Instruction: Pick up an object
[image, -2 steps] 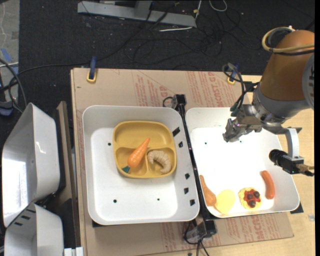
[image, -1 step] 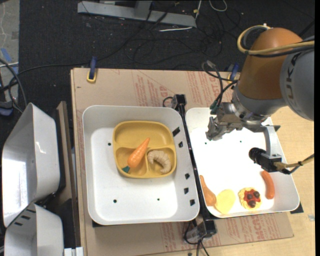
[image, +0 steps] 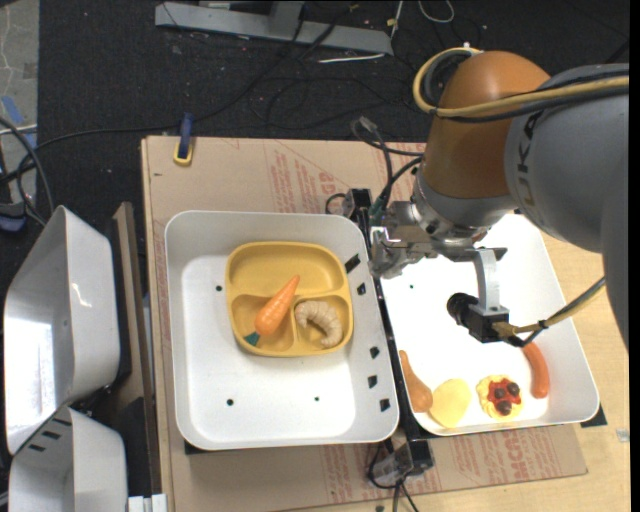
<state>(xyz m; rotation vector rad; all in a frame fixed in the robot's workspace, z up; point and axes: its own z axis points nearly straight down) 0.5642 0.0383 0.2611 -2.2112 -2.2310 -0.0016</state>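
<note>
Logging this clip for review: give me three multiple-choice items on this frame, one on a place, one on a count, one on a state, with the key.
1. Where does the toy carrot lie?
A. On the yellow divided plate in the left bin
B. In the right bin beside the sausage
C. On the cardboard outside both bins

2. How many food items lie on the yellow divided plate?
A. Two
B. Four
C. None

3. How does the yellow divided plate sit?
A. Flat and face up on the bin floor
B. Flipped face down
C. Leaning upright on the bin wall

Key: 1 A, the carrot slants across the plate's compartments in the left bin. 2 A, the carrot and a pale shrimp are on it; the sausage and other toys sit in the right bin. 3 A, its raised dividers and hollow compartments face the camera.
</note>
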